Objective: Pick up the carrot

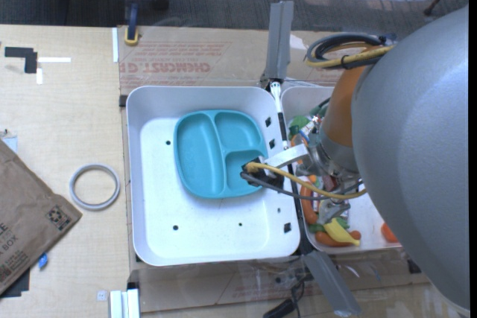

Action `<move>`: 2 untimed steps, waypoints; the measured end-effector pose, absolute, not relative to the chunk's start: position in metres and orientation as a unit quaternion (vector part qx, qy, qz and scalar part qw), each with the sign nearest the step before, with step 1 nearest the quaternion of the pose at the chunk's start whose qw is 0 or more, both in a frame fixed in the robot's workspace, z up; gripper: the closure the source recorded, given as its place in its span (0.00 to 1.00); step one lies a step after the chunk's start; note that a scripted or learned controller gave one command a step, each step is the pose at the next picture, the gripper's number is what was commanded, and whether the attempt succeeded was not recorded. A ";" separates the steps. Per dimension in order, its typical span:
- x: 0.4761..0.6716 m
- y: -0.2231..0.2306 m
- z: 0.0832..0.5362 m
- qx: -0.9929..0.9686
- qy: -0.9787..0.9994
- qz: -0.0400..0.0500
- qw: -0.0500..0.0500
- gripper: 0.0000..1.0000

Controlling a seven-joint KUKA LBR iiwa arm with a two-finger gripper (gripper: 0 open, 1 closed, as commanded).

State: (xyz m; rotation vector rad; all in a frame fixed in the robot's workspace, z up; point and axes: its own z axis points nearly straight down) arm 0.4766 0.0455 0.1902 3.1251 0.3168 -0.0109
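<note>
The carrot (306,206) is a slim orange piece lying along the left wall of the right bin (322,240), partly covered by the arm. My gripper (319,181) hangs low over that same part of the right bin, just above and to the right of the carrot, under the big grey arm with its orange band (341,119). A black and yellow cable (262,173) and a white bracket (286,156) stick out from the wrist over the wall between the two bins. Most of the right bin is hidden by the arm.
The left bin (153,182) holds a teal divided plate (218,153). In the right bin a yellow banana-like toy (340,233), a green item (299,123) and an orange piece (388,233) lie around the carrot. A tape ring (95,185) lies on the bench at left.
</note>
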 end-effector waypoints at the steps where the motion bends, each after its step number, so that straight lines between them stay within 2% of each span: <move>1: 0.477 -0.018 0.204 0.994 0.109 -0.002 0.000 0.00; 2: 0.478 -0.018 0.212 0.994 0.112 -0.005 0.000 1.00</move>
